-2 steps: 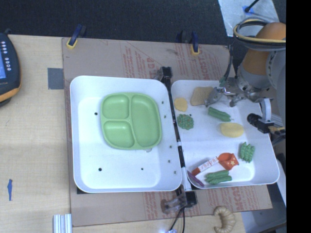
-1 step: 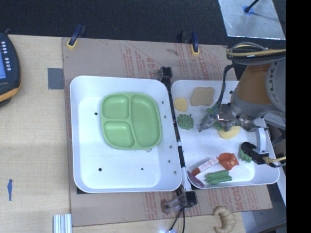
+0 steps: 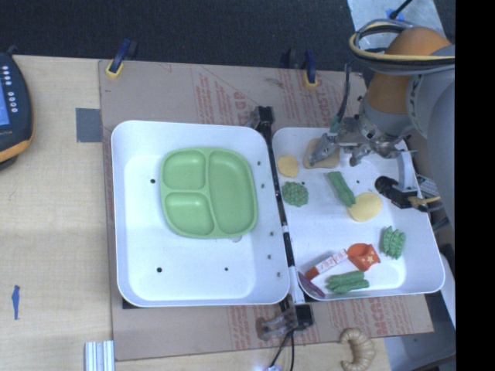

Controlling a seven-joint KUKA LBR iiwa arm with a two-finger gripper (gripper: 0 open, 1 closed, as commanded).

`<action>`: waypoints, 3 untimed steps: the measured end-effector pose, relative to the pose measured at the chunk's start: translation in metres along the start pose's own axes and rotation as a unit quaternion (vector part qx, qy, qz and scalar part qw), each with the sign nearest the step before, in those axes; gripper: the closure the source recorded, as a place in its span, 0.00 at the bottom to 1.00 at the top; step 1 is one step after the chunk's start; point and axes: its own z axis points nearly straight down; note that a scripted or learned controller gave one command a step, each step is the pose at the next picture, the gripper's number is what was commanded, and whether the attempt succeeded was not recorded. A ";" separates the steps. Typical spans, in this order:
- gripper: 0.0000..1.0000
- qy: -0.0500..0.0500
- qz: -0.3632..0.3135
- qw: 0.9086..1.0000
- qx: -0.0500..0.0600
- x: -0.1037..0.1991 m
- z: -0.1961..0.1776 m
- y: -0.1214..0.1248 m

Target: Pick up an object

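My gripper (image 3: pixel 335 156) hangs low over the far end of the right bin (image 3: pixel 421 273), fingers spread open. A flat tan piece (image 3: pixel 325 153) lies just under and between the fingertips, not clamped. Close by in the same bin are a small yellow round piece (image 3: pixel 288 165), a green broccoli head (image 3: pixel 295 194), a green cucumber (image 3: pixel 339 188) and a yellow lemon (image 3: pixel 365 206). Nearer the front lie a knobbly green item (image 3: pixel 393 242), a red and white packet (image 3: pixel 342 261) and a bunch of green beans (image 3: pixel 347 282).
The left bin (image 3: pixel 131 207) holds a green divided plate (image 3: pixel 209 192). A tan curled item (image 3: pixel 357 348) lies on the bench in front of the bins. A teach pendant (image 3: pixel 11 103) sits at the far left. Clamps (image 3: pixel 309 68) grip the cardboard's far edge.
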 end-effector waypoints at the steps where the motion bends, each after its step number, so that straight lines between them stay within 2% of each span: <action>1: 0.00 0.001 0.004 1.000 0.006 0.003 -0.094 -0.067; 2: 0.00 0.000 0.001 1.000 0.004 -0.031 0.004 -0.056; 3: 1.00 0.000 0.001 1.000 0.005 -0.031 -0.008 -0.057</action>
